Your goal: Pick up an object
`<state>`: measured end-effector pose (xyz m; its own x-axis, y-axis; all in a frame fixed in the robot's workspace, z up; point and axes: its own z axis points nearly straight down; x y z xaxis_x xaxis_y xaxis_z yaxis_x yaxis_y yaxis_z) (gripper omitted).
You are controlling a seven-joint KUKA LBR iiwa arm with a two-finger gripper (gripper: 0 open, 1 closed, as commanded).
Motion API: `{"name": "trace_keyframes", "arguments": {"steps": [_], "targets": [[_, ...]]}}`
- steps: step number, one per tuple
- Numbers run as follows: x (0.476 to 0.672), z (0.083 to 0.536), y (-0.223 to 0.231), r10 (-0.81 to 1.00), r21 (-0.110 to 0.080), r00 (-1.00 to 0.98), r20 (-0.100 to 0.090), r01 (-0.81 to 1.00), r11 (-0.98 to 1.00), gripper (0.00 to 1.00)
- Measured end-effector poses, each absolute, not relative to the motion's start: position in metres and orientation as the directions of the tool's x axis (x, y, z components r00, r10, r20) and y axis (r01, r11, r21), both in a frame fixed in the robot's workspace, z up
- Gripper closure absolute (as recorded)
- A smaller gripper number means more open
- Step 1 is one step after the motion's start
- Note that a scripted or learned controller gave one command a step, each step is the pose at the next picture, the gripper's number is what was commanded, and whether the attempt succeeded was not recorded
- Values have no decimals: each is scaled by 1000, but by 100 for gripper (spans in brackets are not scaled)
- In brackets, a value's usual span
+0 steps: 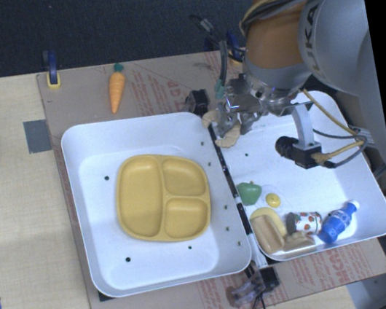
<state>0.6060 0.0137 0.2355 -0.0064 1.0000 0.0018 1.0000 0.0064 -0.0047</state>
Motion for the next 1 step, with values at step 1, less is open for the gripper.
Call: {"name": "trace_keyframes", "arguments": {"steps": [1], "targets": [[544,252,56,1000,-7,-10,2,1000,11,100]]}}
